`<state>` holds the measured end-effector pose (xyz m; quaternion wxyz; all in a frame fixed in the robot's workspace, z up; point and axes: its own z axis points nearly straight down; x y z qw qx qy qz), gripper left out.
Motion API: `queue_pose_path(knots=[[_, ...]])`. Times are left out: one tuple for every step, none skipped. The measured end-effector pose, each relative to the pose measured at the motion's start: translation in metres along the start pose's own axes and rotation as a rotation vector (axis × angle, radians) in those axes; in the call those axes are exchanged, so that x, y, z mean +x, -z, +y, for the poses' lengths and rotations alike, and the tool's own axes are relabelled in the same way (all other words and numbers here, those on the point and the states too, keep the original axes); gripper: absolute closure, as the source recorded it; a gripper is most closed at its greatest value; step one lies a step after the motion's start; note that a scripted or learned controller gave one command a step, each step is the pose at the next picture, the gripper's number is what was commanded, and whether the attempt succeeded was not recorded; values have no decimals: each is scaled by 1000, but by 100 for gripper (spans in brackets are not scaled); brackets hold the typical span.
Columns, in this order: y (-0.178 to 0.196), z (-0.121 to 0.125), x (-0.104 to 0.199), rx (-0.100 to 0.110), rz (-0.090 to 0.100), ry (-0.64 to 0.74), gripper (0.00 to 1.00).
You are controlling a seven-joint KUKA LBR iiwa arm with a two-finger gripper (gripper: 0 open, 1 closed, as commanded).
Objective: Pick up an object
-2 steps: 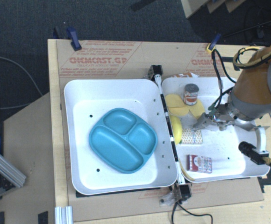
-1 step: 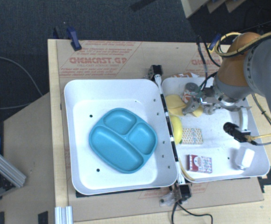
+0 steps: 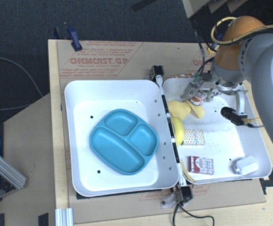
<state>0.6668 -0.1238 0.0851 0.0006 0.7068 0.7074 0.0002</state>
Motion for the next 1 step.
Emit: queue_pose_path(knots=[[10, 0, 0, 0, -2, 1, 100]])
